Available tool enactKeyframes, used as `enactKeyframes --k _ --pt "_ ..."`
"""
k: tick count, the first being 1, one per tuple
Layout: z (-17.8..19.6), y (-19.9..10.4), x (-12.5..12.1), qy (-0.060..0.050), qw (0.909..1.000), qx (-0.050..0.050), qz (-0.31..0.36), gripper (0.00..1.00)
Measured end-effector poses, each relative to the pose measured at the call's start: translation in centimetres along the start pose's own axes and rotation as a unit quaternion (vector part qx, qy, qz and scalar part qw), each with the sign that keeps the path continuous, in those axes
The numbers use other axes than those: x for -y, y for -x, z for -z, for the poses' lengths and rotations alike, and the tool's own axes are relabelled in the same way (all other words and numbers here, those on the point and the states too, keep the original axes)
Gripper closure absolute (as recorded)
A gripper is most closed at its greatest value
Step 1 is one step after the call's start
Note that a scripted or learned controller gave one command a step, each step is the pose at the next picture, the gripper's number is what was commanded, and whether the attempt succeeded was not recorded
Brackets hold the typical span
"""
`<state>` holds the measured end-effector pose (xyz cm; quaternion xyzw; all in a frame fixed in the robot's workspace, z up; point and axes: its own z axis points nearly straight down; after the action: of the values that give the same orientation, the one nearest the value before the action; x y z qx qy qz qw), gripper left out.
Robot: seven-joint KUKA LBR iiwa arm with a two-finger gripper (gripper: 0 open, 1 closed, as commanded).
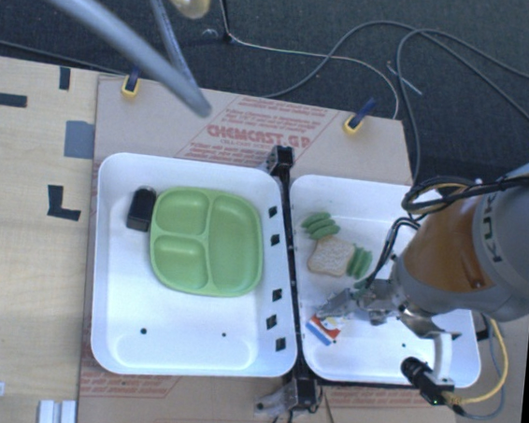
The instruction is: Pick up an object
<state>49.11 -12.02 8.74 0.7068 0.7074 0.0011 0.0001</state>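
Observation:
In the right bin (373, 356) lie a tan bread slice (331, 257), a green pod-like piece (319, 226) above it, another green piece (360, 261) to its right, and a small red, white and blue item (323, 331) near the bin's left wall. My gripper (341, 305) hangs low over the right bin, just below the bread slice and just above the small striped item. The orange band and grey arm (457, 254) cover the bin's right side. Nothing can be seen held in the gripper.
The left bin (112, 321) holds a green divided plate (209, 242) with a small black block (141, 209) at its left edge. Black clips run along the wall between the bins (283, 255). Cables trail behind the bench.

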Motion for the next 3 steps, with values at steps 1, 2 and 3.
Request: enactKeyframes --k 1,2,3 --pt "1.4 -0.2 -0.4 0.005 1.0 -0.001 0.001 1.0" --pt "5.8 -0.8 -0.5 0.0 1.0 0.001 0.001 1.0" --pt "11.9 -1.4 -1.0 0.002 1.0 0.001 0.001 1.0"
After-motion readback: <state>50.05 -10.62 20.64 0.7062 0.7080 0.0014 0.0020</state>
